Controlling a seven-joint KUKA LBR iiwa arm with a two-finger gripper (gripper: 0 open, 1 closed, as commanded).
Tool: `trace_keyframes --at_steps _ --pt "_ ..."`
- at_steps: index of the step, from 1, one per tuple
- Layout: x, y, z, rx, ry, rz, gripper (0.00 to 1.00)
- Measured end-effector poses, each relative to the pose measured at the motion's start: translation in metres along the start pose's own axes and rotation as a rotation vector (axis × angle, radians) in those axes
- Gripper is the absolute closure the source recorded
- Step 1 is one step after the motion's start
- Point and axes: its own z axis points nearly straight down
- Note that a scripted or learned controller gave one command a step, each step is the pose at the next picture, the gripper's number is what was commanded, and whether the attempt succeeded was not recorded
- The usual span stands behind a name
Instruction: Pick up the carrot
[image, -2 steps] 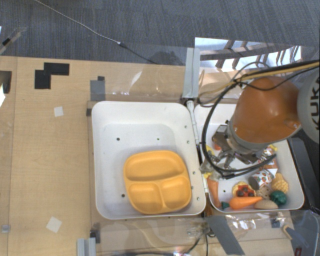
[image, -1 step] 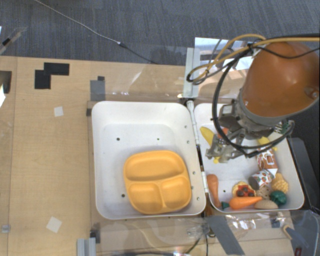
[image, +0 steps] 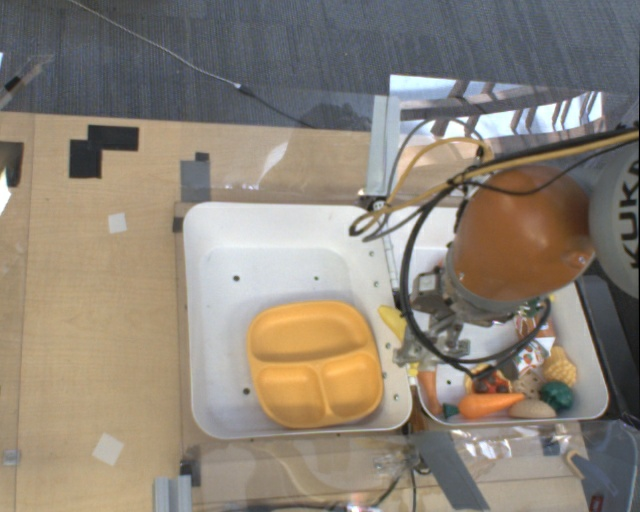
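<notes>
Claw (image: 432, 345) fingers hidden under wrist, above carrot (image: 490, 405).

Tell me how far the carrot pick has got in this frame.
Done: the arm has reached over the right bin, where the toys sit. In hand: nothing visibly; the carrot lies on the bin floor near the front edge, beside a green piece and a corn cob. Left: closing on the carrot and lifting it. The yellow divided plate sits in the left bin.

Partial black lettering "KU" — cut off at the edge, on grey arm (image: 618, 215)
</notes>
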Motion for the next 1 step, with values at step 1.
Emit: trace_keyframes --at_steps 1 --pt "-0.0185 0.0105 -0.1035 0.014 -0.002 -0.211 1.0"
